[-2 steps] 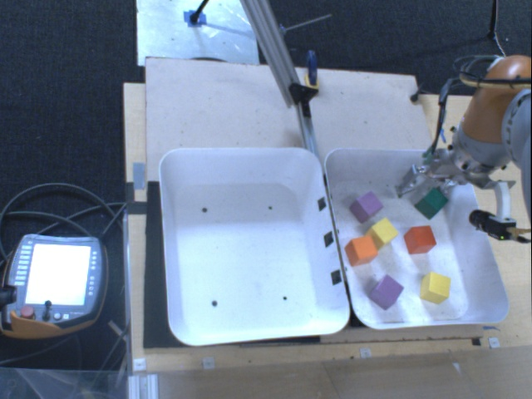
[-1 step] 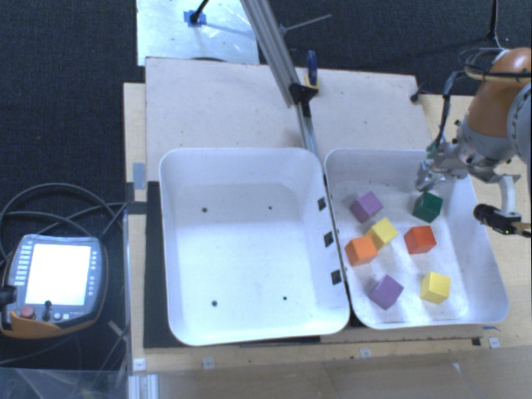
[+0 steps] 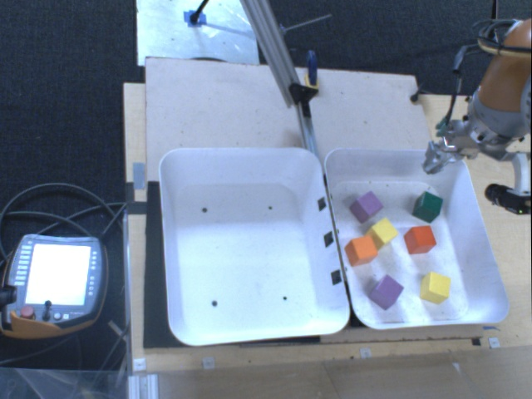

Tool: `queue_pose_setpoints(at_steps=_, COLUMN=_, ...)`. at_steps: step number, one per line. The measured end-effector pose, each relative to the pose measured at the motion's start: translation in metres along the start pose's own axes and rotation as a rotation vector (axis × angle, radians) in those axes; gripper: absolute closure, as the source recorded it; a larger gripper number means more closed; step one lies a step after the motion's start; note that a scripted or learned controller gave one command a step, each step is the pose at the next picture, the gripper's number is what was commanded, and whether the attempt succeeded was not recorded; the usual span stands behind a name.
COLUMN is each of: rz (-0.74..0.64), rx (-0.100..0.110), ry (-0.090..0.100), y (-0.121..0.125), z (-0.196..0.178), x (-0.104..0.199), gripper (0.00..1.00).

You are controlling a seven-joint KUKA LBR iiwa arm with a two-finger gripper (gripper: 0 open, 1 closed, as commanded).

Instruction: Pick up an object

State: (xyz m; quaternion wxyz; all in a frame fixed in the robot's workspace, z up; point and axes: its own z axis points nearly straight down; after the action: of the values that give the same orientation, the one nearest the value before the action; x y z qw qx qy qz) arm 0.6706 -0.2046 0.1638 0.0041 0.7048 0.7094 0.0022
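The worktop [image 3: 224, 106] carries two white bins. The left bin [image 3: 249, 169] sits beside the right bin [image 3: 482, 223], which holds seven blocks: two purple, two yellow, two orange-red and one green block [image 3: 427, 206]. The hand [image 3: 435, 158] hovers above that bin's far rim, near the green block, gripping nothing. No writing is legible.

A robotics lab: teach pendant [image 3: 51, 285] on dark carpet beside a bench [image 3: 249, 106] with white bins [image 3: 179, 173].
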Motion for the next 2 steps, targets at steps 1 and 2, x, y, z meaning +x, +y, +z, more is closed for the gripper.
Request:
queue_pose_setpoints(at_steps=1, rz=0.001, rx=-0.002, ry=-0.001, y=0.004, z=-0.065, x=-0.006, gripper=1.0)
queue_pose_setpoints(at_steps=2, rz=0.001, rx=-0.001, ry=-0.001, y=0.007, z=-0.12, x=-0.007, gripper=1.0)
